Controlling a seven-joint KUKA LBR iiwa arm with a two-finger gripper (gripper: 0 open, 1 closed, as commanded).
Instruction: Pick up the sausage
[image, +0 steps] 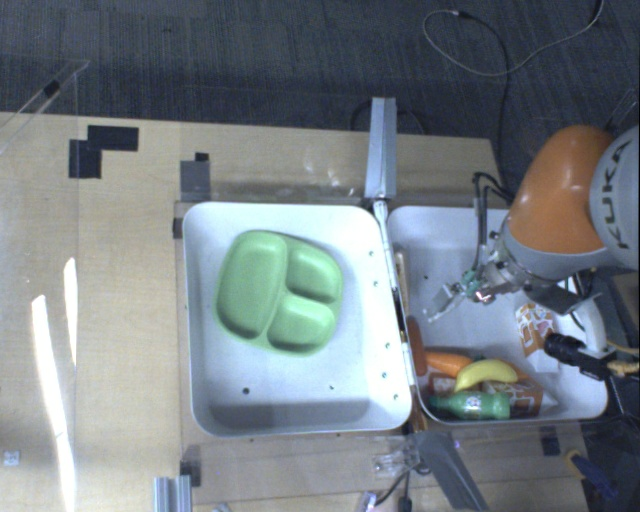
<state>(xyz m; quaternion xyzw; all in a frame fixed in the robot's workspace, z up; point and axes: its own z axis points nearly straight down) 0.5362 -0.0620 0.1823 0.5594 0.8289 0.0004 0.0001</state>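
Observation:
The sausage (527, 401), a brownish-red piece, lies at the front of the right bin (440, 240), partly covered by a green bottle (470, 405) and a yellow banana (487, 375). My gripper (445, 302) hangs over the bare middle of the right bin, above and to the left of the pile. It is open with nothing between its fingers, well apart from the sausage. The orange-banded wrist (565, 200) covers the bin's right side.
An orange carrot (445, 362) lies left of the banana. A printed snack packet (535, 327) rests by the right wall. The left bin (210, 400) holds a green divided plate (282, 290). A metal divider (382, 150) stands between the bins.

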